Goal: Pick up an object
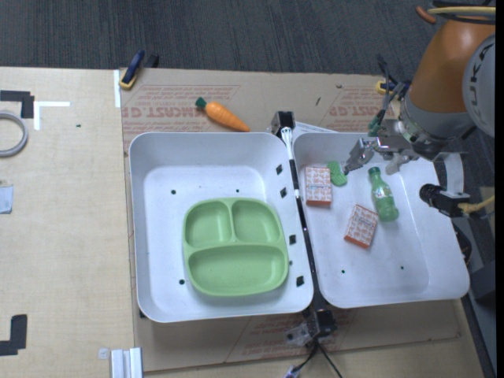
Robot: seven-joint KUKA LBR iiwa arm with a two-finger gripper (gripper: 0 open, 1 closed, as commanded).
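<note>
The two-finger gripper [370, 152] hangs over the far part of the right white bin [441, 278], below the grey arm with its orange band [445, 69]; whether its fingers are spread or closed I cannot tell, and nothing is seen between them.

The two shallow bins sit side by side on brown printed cardboard [181, 105] laid over a pale wooden bench [63, 235], with dark grey carpet [236, 14] beyond the far edge.

Taking the right white bin as landmark: a small green plastic bottle [383, 195] lies on its floor just beside the gripper, on the near side. A small green lump [338, 172] lies close to the gripper toward the bin's left wall. A red-and-white printed carton [318, 186] rests near that left wall, and a second, tilted red-and-white carton [361, 226] lies at the bin's middle. The bin's near half is bare floor.

Left of it, the left white bin [153, 211] holds a green three-compartment plate [235, 246]. An orange toy carrot [224, 115] lies on the cardboard beyond.
</note>
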